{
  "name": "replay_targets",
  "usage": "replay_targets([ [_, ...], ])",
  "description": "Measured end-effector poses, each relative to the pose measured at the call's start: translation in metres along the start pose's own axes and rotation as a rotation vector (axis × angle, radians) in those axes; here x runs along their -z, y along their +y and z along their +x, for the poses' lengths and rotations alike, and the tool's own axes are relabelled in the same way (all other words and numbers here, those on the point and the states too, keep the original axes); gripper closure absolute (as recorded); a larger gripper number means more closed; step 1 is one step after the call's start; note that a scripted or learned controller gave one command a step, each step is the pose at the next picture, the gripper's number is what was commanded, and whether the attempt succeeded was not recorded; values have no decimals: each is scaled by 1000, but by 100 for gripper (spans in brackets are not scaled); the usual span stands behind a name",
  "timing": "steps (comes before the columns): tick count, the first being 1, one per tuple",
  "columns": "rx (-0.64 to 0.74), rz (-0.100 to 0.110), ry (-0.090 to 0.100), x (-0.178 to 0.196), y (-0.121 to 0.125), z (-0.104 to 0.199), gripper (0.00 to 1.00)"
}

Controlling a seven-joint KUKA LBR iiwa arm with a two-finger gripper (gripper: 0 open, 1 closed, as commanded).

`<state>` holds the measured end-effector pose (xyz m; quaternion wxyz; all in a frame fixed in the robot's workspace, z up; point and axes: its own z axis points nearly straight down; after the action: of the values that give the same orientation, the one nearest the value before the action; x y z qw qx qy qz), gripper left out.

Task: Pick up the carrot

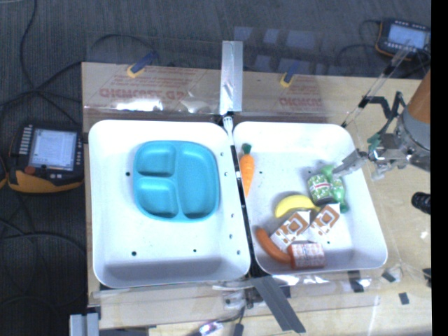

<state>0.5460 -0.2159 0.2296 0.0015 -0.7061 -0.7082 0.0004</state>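
The carrot [246,171], orange with a small green top, lies against the left wall of the right bin [294,135], pointing toward the near side. My gripper [376,155] hangs over that bin's right rim, well to the right of the carrot and apart from it. Nothing is seen held in it.
A blue divided plate [175,179] sits in the left bin [112,250]. In the right bin are a green carton [324,186], a banana [294,204], two brown-and-white boxes [308,224], a sausage [269,243] and a small can [306,255].
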Motion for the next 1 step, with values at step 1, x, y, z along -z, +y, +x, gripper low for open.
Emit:
replay_targets([
  [1,276,-22,-11,-99,49,62,0],
])
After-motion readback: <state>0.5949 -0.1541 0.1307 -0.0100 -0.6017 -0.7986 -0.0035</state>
